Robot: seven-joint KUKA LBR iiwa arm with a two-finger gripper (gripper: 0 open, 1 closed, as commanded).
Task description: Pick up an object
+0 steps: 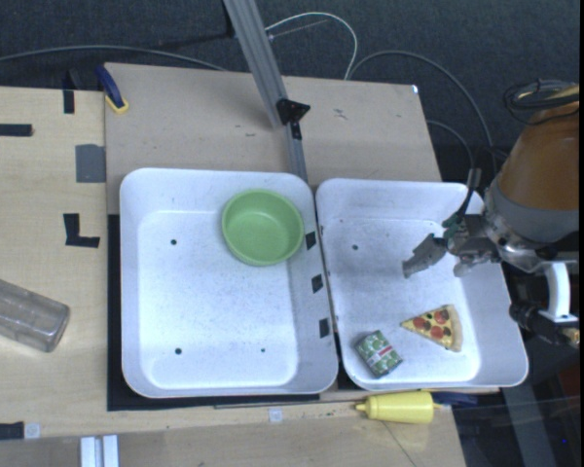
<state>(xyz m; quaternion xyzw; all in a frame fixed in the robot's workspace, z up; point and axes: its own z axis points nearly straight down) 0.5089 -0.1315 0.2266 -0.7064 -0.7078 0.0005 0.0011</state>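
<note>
- so far nothing's picked up, my gripper (438, 257) is hanging over the right bin (370, 207) with nothing between the fingers that I can see
- open or clenched? honestly can't tell from this angle, it's a dark blur
- closest candidates: the pizza slice toy (435, 326) just below me, and a small green packet (379, 352) near that bin's front edge, both lying flat and apart from each other
- the green bowl (262, 226) sits in the left bin (156, 290), up near the divider
- still to do: drop down, close on something, lift it. basically the whole job
- around the bins: tan bench (195, 115), a yellow bottle (401, 408) lying at the front, a clear plastic container (18, 311) off to the left, cables on the dark floor (97, 13)
</note>
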